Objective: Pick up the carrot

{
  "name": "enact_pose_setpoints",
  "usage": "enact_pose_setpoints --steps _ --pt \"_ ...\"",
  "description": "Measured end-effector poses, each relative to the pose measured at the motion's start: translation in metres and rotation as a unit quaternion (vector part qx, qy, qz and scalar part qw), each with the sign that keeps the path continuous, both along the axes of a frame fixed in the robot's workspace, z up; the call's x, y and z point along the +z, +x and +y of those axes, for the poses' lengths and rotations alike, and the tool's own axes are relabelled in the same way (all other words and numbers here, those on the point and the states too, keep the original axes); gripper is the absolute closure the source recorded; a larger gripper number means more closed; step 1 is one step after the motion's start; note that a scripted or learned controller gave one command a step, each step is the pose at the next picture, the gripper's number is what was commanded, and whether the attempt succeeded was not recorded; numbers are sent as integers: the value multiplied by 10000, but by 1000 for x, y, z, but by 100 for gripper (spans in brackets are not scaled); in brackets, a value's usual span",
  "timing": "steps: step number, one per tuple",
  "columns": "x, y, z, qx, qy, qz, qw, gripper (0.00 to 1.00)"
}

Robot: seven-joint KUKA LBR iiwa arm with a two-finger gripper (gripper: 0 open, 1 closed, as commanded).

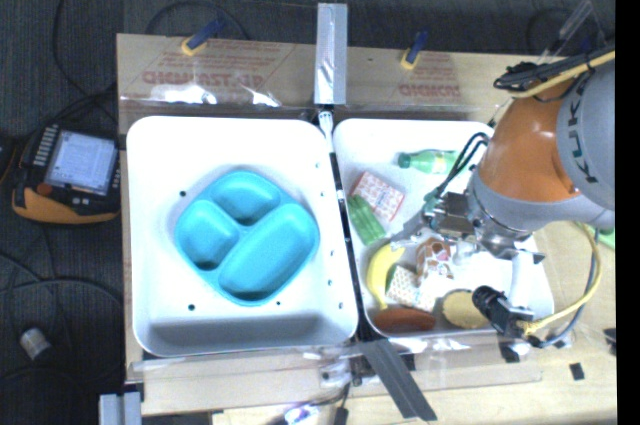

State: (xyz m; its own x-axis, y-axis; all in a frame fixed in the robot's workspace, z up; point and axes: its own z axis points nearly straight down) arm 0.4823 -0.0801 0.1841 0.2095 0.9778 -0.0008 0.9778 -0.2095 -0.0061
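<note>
The arm's orange-banded wrist (pixel 530 153) hangs over the right bin (pixel 345 153). My gripper (pixel 440 238) points down into the middle of the pile there, just above a small red-and-white packet (pixel 435 258). A reddish-brown elongated item (pixel 405 319) lies along the bin's front wall, a little below and left of the gripper. It may be the carrot, but I cannot tell for sure. The wrist hides much of the bin's right side.
The right bin also holds a green bottle (pixel 425 159), a red-patterned packet (pixel 378 196), a green item (pixel 365 223), a banana (pixel 378 268) and a tan round piece (pixel 458 308). A blue three-compartment tray (pixel 250 233) lies in the left bin (pixel 150 213).
</note>
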Motion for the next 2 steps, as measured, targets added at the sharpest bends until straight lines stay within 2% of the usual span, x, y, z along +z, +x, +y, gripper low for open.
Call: enact_pose_setpoints --steps 1,2 --pt "-20 59 -97 227 -3 -11 9997 0" --pt "222 112 -63 -846 -23 -19 9964 0"
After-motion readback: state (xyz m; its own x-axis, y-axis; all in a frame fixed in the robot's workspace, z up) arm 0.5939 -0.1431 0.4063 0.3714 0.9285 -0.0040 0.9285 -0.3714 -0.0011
